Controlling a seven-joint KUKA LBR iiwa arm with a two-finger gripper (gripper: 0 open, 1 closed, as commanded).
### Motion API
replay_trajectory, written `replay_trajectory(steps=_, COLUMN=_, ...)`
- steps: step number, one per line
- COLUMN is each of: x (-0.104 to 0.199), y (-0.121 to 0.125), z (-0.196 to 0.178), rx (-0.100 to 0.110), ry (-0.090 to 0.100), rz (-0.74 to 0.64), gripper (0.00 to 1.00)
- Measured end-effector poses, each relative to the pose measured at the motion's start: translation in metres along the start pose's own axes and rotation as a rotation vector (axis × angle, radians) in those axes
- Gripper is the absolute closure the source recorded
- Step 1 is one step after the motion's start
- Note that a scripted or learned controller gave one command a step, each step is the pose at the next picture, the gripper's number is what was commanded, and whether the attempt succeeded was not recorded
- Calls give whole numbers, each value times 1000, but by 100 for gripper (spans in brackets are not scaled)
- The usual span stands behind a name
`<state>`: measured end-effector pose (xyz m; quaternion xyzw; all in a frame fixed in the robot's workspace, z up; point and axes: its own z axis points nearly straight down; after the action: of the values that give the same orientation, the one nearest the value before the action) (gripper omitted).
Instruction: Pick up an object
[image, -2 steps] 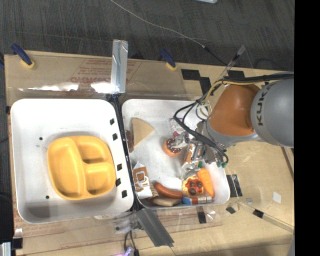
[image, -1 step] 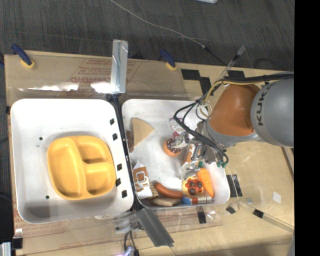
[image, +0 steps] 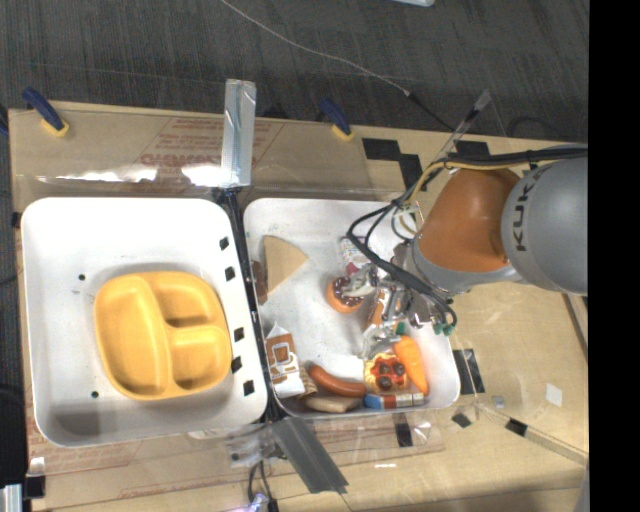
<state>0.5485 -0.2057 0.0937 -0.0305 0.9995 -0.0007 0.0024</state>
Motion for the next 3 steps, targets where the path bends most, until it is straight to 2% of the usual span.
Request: replay_trajectory(steps=3, x=0, y=0, z=0, rx=0, ry=0, rz=0, gripper=0)
